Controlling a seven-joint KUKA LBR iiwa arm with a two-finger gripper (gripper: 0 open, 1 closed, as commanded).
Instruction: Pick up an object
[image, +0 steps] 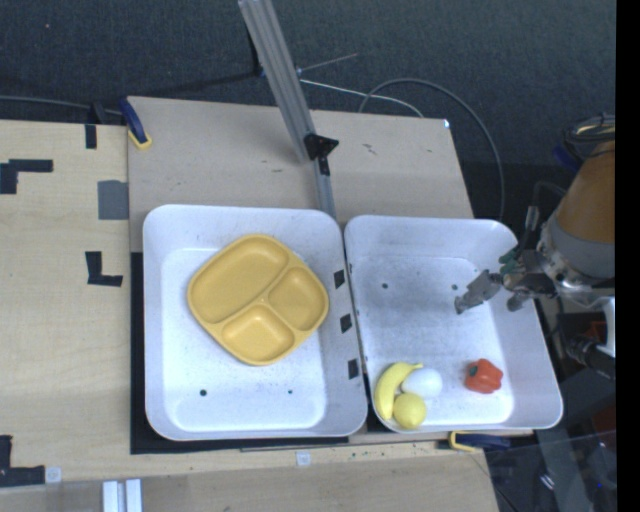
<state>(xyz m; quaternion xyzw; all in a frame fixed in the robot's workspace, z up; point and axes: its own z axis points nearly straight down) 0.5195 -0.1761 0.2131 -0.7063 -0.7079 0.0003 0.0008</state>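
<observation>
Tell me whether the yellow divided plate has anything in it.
Empty. The yellow divided plate sits flat in the left bin, and all three compartments show bare yellow plastic.

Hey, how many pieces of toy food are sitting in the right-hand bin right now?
4, all near the right bin's front edge: a banana, a white egg and a lemon clustered at the front left, and a red pepper apart to their right. More could be hidden under the cluster.

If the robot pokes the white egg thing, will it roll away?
Probably a bit. The white egg looks round and smooth, so it may roll or slip. It sits against the banana and lemon, which might stop it.
</observation>
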